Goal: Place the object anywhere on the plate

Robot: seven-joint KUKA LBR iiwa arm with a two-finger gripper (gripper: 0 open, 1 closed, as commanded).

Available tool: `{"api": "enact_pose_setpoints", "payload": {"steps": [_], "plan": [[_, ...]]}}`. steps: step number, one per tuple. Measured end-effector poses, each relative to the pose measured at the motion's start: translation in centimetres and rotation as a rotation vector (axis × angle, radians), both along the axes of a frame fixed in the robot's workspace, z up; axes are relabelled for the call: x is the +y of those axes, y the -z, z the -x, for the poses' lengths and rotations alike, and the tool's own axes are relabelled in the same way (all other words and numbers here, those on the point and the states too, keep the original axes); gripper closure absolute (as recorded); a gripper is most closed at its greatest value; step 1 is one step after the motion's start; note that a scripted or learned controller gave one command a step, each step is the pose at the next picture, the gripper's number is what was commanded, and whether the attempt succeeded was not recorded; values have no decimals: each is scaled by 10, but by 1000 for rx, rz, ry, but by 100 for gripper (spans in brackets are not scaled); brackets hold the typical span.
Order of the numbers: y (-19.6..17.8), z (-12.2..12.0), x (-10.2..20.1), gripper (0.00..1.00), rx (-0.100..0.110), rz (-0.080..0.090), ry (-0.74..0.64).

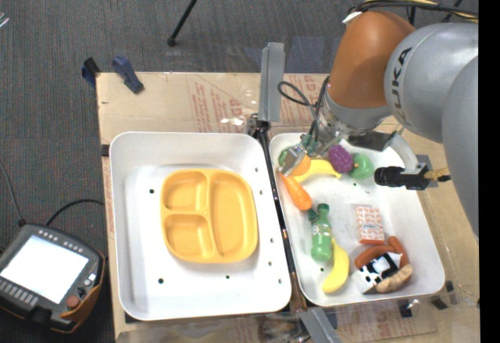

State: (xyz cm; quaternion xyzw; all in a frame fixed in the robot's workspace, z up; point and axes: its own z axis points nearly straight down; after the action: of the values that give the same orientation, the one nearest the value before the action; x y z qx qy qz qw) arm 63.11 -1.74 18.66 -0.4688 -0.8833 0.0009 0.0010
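A yellow plate (233, 213) with three compartments lies in the middle of the left bin (131, 201), with nothing on it. My gripper (295, 158) hangs low over the far left corner of the right bin (418, 218). Directly under and beside it lie an orange carrot (297, 191) and a yellow curved piece (319, 169). Purple grapes (341, 158) and a green fruit (362, 167) sit just to the gripper's right. Whether anything is between the fingers is hidden by the wrist.
The right bin also holds a green bottle (319, 234), a banana (337, 271), a cracker pack (368, 222), red sausages (378, 249) and a black and white toy (381, 269). A metal post (271, 91) stands between the bins. A pendant (45, 271) lies at the lower left.
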Motion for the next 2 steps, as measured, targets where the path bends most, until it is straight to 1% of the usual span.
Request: {"api": "enact_pose_setpoints", "payload": {"steps": [1,2], "plan": [[-1,46,78,100,-2,-2,-262],[-1,46,78,0,-2,-1,-261]]}}
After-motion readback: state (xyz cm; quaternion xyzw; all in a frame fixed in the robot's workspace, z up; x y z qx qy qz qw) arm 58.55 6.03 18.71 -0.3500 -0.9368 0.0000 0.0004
